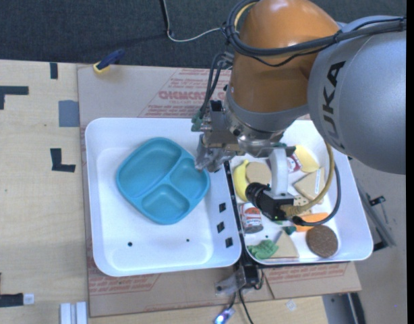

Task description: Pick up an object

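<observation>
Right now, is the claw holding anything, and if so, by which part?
Cannot be told. The claw is low at the edge of the blue tray in the left bin, but the arm hides its tips.

Bright, even overhead light; soft shadows, mild glare on white bins [99, 201].

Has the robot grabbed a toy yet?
Not yet, from what shows. The arm is already over the right bin. Nothing visibly lifted: the brown cookie and banana lie inside, and the blue plate sits in the left bin. Picking remains.
</observation>
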`<state>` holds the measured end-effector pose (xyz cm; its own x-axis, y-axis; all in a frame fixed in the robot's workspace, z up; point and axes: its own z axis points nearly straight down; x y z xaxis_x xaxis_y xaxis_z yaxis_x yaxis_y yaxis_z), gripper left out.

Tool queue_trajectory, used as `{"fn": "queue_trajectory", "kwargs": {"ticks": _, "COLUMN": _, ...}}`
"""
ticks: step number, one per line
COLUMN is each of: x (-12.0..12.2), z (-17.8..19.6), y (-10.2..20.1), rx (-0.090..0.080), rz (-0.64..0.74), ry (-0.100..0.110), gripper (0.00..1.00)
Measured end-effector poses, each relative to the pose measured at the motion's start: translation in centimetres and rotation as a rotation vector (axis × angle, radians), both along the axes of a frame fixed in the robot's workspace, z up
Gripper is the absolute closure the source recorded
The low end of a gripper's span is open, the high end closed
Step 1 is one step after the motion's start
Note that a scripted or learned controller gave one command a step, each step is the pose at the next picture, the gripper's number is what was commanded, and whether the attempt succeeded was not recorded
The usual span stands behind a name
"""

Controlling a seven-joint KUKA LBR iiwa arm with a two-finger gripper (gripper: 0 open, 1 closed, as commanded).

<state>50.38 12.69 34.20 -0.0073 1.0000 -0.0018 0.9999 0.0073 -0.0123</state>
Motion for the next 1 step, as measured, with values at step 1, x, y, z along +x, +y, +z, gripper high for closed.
{"fn": "queue_trajectory", "kwargs": {"ticks": 1, "x": -0.02, "z": 0.92, "y": 0.05, "rx": -0.001, "rz": 0.001, "ry": 0.002, "gripper": 1.0}}
